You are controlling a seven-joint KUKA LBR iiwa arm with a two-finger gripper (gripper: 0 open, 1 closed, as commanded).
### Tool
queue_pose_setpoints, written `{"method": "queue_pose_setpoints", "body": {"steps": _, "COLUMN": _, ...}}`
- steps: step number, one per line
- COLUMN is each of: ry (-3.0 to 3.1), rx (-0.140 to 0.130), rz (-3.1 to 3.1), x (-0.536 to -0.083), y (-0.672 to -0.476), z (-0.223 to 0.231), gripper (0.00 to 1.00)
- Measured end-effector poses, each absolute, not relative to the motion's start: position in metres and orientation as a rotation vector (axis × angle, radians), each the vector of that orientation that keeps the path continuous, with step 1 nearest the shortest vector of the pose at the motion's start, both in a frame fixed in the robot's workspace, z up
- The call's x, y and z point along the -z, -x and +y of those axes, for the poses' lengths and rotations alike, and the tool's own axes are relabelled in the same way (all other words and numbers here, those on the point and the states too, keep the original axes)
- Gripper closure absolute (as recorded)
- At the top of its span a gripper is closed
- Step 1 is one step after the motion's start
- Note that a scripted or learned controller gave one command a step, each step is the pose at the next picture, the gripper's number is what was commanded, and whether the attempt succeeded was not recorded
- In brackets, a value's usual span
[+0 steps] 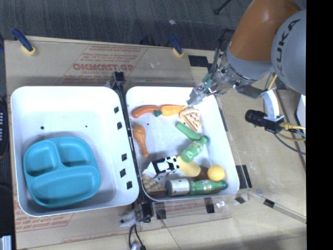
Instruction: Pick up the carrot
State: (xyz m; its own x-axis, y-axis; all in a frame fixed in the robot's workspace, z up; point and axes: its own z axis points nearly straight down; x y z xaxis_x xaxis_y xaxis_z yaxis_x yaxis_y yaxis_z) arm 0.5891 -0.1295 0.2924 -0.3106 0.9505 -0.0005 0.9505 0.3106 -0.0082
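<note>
My grey two-finger pincer hangs over the far right rim of the right-hand shallow white bin; whether it is spread, I cannot tell. The small orange carrot lies just left of it, touching an orange sausage-shaped toy.

The carrot is a short orange piece with a dark green stub at its left end. It lies flat on its side, roughly level across the view, inside the right bin near that bin's far wall, its green end toward the wall shared with the other bin.
</note>
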Motion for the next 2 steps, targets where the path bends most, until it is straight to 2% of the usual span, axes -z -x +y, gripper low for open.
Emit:
{"method": "queue_pose_setpoints", "body": {"steps": 1, "ry": 1.841, "rx": -0.01, "rz": -2.541, "x": -0.293, "y": -0.589, "z": -0.129, "gripper": 0.0}}
{"method": "queue_pose_setpoints", "body": {"steps": 2, "ry": 1.872, "rx": -0.014, "rz": -2.507, "x": -0.174, "y": -0.627, "z": -0.12, "gripper": 0.0}}
